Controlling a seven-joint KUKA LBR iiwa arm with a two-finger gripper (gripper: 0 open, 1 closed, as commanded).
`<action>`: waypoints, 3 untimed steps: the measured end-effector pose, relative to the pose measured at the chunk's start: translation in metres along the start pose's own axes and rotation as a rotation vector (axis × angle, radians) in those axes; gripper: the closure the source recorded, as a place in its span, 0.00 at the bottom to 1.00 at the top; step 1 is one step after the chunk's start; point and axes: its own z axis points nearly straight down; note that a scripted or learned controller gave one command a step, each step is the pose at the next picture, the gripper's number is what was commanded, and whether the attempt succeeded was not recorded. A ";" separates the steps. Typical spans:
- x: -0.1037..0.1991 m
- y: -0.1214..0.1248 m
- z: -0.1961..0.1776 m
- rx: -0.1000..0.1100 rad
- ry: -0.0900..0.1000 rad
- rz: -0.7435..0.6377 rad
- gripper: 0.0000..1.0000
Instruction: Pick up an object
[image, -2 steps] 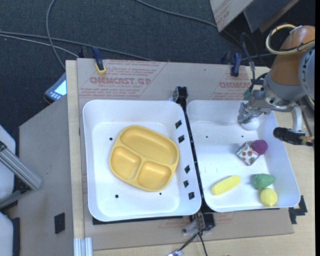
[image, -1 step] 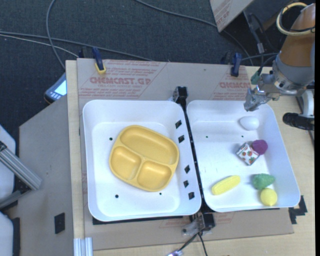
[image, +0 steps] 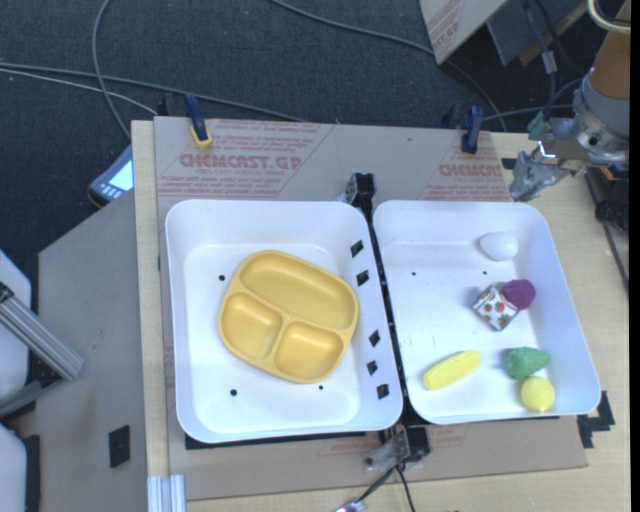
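At the upper right of the frame the gripper (image: 528, 178) hangs outside the far corner of the right bin (image: 440, 230), above the surface (image: 300, 150), well apart from every object. Whether its fingers are released or clenched I cannot tell; they are small and blurred, and nothing shows between them.

The things to pick lie in the right bin. A white egg-shaped piece (image: 498, 245) sits nearest the gripper, toward the bin's upper right. Below it a patterned cube (image: 495, 307) touches a purple piece (image: 519, 293). Along the lower edge lie a yellow corn cob (image: 451, 370), a green piece (image: 525, 361) and, just below that, a yellow lemon-like piece (image: 537, 394). The left bin (image: 190, 300) carries a yellow divided plate (image: 288, 315).

Several things could spoil a grasp from here, in my judgement. The white piece is the closest, but it is rounded and pale against the white bin, so a slightly off-centre close would likely squirt it sideways. The cube and purple piece touch, so fingers coming down there may straddle both or wedge one away. The green and lemon-like pieces sit close together near the bin's lower right wall, where a finger could strike the rim or push one into the other. The corn cob lies alone with room around it, but closing along its length rather than across it would probably roll it free. A descent begun from outside the bin also risks clipping the near wall.
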 end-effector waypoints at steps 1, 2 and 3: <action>0.000 0.001 -0.019 0.004 0.001 0.001 1.00; 0.060 -0.016 -0.007 0.013 0.006 -0.005 1.00; 0.105 -0.020 0.006 0.013 0.005 -0.004 1.00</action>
